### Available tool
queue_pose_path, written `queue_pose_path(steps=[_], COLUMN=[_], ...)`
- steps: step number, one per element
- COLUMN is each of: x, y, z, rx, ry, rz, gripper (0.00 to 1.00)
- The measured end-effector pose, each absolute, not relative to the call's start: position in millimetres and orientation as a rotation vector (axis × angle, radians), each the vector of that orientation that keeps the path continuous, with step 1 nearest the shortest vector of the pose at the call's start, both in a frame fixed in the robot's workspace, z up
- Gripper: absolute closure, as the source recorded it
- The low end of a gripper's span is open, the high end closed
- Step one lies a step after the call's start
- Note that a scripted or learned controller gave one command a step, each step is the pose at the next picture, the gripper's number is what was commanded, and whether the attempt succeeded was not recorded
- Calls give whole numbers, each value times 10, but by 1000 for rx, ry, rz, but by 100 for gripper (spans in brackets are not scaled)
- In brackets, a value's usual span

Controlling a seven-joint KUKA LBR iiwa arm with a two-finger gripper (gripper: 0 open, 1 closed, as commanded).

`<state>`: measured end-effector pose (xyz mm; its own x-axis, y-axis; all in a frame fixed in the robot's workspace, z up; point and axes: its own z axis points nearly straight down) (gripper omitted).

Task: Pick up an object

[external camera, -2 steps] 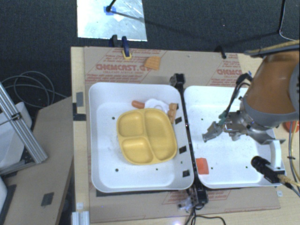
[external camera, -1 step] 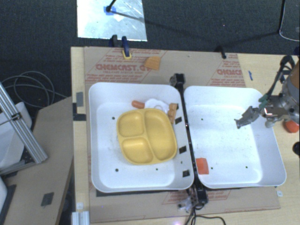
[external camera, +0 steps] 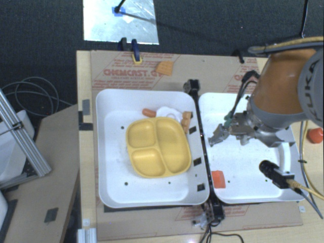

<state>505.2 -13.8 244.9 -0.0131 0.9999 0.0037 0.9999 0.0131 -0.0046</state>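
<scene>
The gripper (external camera: 216,135) hovers over the right bin (external camera: 243,191), apparently empty, fingers slightly apart. Approach step: an orange block (external camera: 218,178) lies at its six o'clock, calling for descent.

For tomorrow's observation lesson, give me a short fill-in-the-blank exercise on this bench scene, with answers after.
1. The yellow divided plate lies in the ___ bin.
2. The plate has ___ compartments.
3. The small orange block lies in the ___ bin.
4. The gripper is above the ___ bin.

Answers: left; three; right; right
</scene>
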Motion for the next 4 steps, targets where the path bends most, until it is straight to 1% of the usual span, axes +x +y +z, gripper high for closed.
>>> queue_pose_path(steps=[1,2,3,4], x=[5241,4924,4860,4878], y=[-1007,-496,-1926,-1835], z=[3519,2573,4156,4173], rx=[-2236,-2209,-2251,-2219], ry=[-2226,-2224,-2225,-2237], rz=[-10,5,-10,-5], gripper=[0,0,0,100])
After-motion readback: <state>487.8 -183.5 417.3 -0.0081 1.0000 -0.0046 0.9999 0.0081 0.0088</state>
